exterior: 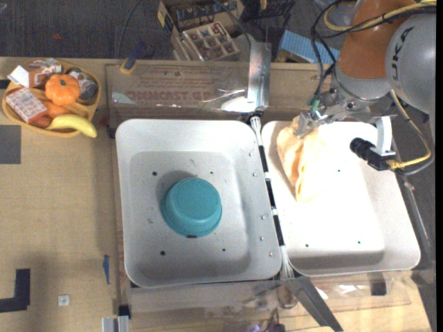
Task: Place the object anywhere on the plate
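A round teal plate (192, 207) lies in the middle of the left bin (138, 151). An orange and cream soft cloth-like object (301, 161) hangs in a long drape over the left part of the right bin (360, 220). Its top end is pinched at my gripper (309, 120), which is shut on it near the right bin's back left corner. The lower end of the object reaches down toward the bin floor; whether it touches the floor is unclear. The plate is well to the left of the gripper, across the divide between the bins.
The grey arm with its orange band (374, 33) comes in from the upper right, with a black cable fitting (370, 152) over the right bin. A bowl of toy fruit (52, 99) stands on the bench at the far left. Clutter lies behind the bins.
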